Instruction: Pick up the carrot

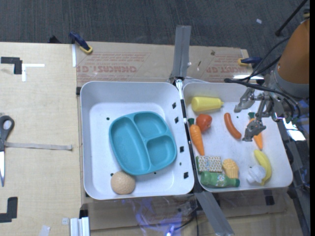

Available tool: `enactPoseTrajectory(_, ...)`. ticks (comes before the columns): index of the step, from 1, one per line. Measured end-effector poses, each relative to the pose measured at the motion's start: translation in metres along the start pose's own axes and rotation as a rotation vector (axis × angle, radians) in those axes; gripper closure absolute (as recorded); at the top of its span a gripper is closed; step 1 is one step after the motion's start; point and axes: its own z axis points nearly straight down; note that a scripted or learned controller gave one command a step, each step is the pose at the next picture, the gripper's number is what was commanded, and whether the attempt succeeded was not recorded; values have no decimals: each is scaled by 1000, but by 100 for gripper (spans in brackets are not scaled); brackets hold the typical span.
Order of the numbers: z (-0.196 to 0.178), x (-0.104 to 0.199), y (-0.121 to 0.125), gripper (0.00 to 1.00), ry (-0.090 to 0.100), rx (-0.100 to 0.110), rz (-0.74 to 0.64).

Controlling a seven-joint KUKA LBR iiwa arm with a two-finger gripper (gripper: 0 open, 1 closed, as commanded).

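Two carrots point(197, 138) point(258, 140) lie in the right bin point(283, 154); the pincer point(253, 128), apparently parted and empty, hovers near one and may knock it aside.

Lighting even, fairly bright, from overhead. White bins point(88, 132) near blown out, slight glare on rims. Soft short shadows under blue tray point(142, 141) and round ball point(122, 183). Bluish-purple glow at lower edge below bins. Dark floor point(123, 9) at top dim, grainy. Overall focus soft; arm point(298, 53) at right edge blurred.
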Motion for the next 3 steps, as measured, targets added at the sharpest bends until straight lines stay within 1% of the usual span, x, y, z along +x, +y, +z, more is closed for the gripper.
enactPoseTrajectory(1,45,5,-79,0,0,0,-188)
enactPoseTrajectory(2,143,2,-93,0,-1,0,-376)
enactPoseTrajectory(3,132,-1,-92,100,-8,3,-381)
